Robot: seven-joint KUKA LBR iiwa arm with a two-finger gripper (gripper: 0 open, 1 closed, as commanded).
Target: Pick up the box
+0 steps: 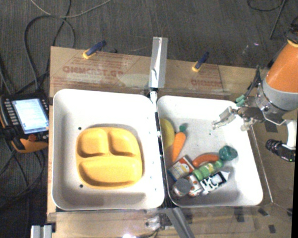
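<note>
The grey arm with its orange band reaches in from three o'clock, and its two-finger jaws' gripper hangs over the upper right part of the right-hand shallow white bin. The two slim metal fingers stand apart, open, with nothing between them (bare bin floor shows beneath).

The task's thing, a small box with an orange, white and green printed label, lies in that same bin toward seven o'clock of its floor, well apart from the jaws. It sits in a tight cluster: a green-topped bottle lies just at its three o'clock side, a black carton with white lettering is at its four o'clock, and a round grey can rests at its six o'clock. An orange plastic carrot with a green tip lies at the box's twelve o'clock, beside a yellow plastic banana that runs along the bin's left wall. A second orange carrot-like piece with a teal lump at its end sits at two o'clock of the box.

The left-hand white bin holds a yellow plastic divided tray. Both bins rest on a cardboard-covered counter.
</note>
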